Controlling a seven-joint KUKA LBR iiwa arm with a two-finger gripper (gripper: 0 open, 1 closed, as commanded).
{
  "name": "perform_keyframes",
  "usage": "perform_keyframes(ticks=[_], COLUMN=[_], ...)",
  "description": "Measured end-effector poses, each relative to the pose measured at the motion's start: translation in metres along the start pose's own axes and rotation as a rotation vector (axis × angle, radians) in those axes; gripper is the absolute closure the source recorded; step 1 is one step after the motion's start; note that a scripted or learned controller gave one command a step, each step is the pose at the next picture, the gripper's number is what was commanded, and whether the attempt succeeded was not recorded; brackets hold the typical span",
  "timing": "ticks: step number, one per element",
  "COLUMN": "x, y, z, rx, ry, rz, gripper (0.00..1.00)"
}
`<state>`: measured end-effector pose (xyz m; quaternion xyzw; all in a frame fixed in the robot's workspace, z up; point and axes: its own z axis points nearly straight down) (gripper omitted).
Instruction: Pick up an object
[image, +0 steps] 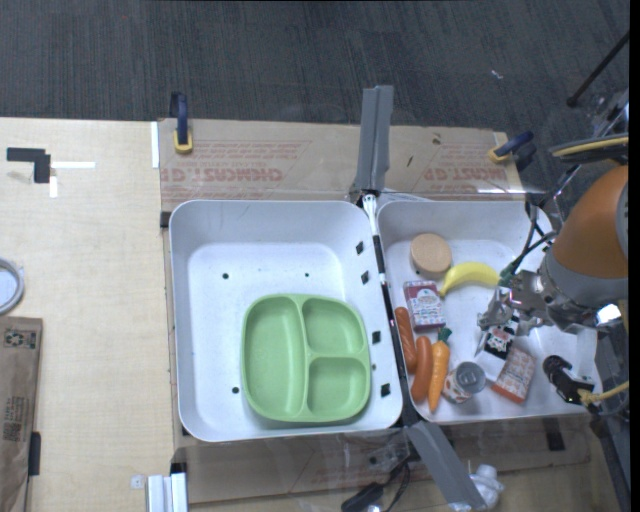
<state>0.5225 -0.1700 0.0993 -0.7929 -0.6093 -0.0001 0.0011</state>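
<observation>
Right now, looking down from the fixed camera, my pincer (500, 322) hangs low in the right-hand shallow white bin (470, 225), just below the curved yellow banana (470, 277) and above a small dark-and-white packet (497, 342); whether it is released or clenched I cannot tell. Nearby lie a round tan disc (431, 254), a red printed carton (424, 305), two orange carrots (430, 368) and a small round tin (466, 379). The green divided plastic plate (305, 357) sits in the left bin (200, 300). I judge the packet the nearest candidate: I should centre over it, descend straight, and avoid nudging the banana.
</observation>
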Motion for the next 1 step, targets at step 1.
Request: perform_keyframes(ticks=[1], x=[0.0309], y=[-0.0037], z=[-0.0985], rx=[0.003], ry=[-0.003], rz=[-0.025], gripper=[1.00])
